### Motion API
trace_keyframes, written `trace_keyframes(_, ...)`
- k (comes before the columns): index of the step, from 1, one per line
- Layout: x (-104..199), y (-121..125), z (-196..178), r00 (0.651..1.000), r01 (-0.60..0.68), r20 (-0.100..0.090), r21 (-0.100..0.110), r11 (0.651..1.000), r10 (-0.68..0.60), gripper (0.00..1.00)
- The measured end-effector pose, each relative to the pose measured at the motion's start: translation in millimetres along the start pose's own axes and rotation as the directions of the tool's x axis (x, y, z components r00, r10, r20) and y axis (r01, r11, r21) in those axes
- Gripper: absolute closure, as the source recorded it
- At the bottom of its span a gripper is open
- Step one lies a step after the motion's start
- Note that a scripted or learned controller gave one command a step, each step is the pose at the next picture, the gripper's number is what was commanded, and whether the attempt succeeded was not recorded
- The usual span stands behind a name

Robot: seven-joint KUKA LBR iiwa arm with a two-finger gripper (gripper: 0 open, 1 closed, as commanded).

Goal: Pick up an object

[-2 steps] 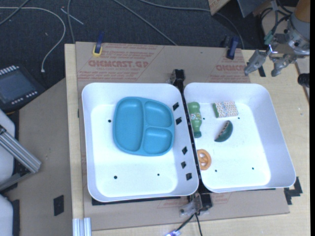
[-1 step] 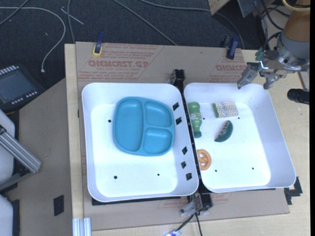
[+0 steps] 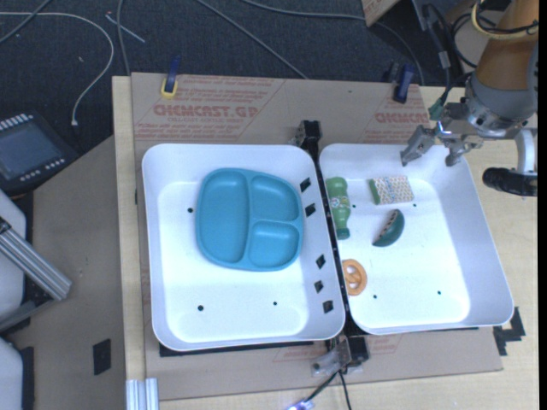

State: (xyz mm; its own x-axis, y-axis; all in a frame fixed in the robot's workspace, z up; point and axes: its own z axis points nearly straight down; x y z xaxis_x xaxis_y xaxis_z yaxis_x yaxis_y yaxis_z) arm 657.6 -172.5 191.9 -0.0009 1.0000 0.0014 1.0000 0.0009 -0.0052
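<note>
My gripper [image 3: 436,151] hangs above the far edge of the right bin [image 3: 466,229], its two fingers spread open with nothing between them. Below it and to the left lie a small speckled sponge block [image 3: 391,190], a green bottle [image 3: 338,207], a green watermelon-slice toy [image 3: 389,229] and a brown pretzel [image 3: 355,276]. All four rest on the right bin's floor, apart from the gripper.
The left bin [image 3: 171,306] holds a blue divided plate [image 3: 249,219]. Black clips run along the seam between the bins. Blue clamps [image 3: 173,79] pin the cardboard at the back. Cables lie on the dark floor beyond the bench.
</note>
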Motion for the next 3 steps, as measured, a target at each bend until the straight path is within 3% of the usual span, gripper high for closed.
trace_keyframes(1,-5.7,-3.3,61.1,1.0,-0.001,-0.001,0.002,1.0,0.001,0.0)
trace_keyframes(2,-5.8,-0.7,44.6,1.0,0.0,0.001,-0.008,1.0,0.0,1.0)
trace_keyframes(3,-9.4,6.6,-18.5,1.0,0.0,0.004,-0.013,1.0,0.0,1.0)
